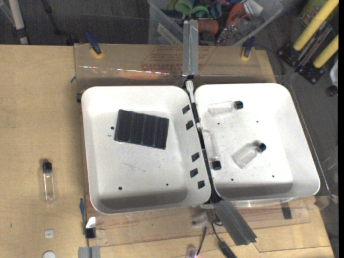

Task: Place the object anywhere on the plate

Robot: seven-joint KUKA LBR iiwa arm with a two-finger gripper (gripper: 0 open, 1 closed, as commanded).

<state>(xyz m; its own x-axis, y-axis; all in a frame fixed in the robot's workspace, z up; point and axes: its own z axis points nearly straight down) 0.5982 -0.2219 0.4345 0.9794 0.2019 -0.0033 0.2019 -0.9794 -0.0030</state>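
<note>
Your inventory: dark ridged plate [142, 128] in the left bin [97, 187], three clear black-capped vials [248, 153] in the right bin [279, 181], a fourth vial [48, 180] on the bench [32, 101].

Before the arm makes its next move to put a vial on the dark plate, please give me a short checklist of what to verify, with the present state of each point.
1. Dark plate lies flat in the left bin, nothing on it: ok.
2. Vials to pick lie in the right bin: upper vial, lower vial, and a third vial against the divider: ok.
3. Upper and lower vials lie apart, each with room around it: ok.
4. Third vial is easy to grasp: not ok, it touches the bin wall.
5. A vial already on the plate: not ok, none yet.
6. Stray vial lies on the bench outside the bins: cannot tell whether it matters.
</note>
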